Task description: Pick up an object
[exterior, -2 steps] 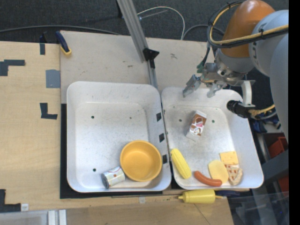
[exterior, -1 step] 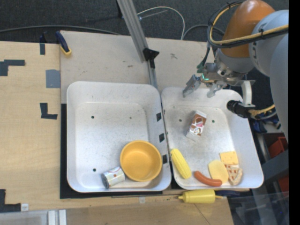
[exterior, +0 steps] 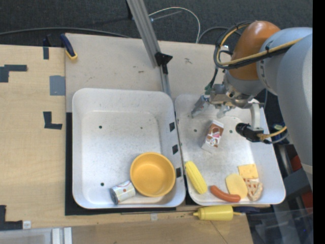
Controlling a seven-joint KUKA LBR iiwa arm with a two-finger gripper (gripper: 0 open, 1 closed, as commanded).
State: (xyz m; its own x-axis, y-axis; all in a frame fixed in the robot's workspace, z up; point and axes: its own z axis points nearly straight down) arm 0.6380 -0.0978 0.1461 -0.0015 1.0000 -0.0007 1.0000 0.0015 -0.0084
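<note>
The small carton lies flat near the middle of the right bin, at about 5 o'clock from the gripper and apart from it. The grey arm comes in from 3 o'clock. I cannot tell if the gripper is wide or narrow. The left bin has a yellow bowl at its 5 o'clock corner, with a little can just beside it at 8 o'clock. A toy corn cob and what may be a sausage lie along the right bin's 6 o'clock edge.
</note>
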